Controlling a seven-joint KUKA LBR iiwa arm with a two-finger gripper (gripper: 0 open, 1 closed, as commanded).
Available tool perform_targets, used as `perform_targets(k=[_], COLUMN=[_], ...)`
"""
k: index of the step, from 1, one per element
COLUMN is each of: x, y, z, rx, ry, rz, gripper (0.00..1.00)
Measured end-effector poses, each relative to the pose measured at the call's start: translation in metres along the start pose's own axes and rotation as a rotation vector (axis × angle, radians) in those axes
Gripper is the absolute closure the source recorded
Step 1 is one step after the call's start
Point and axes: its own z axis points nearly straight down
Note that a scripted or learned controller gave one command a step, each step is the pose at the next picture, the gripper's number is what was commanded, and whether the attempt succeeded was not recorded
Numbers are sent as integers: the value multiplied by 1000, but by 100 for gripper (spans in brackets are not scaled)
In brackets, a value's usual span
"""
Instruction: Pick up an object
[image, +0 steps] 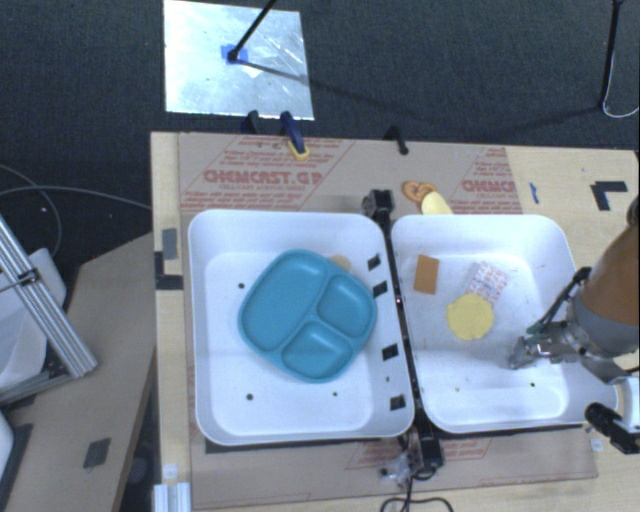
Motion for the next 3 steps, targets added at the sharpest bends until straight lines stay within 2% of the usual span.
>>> perform_targets(k=[1, 2, 3], x=[-8, 40, 10], y=[3, 3, 0], z=[6, -78, -53], rx=[-2, -7, 0], ry=[8, -2, -2], rz=[-7, -11, -1], gripper=[100, 100, 100])
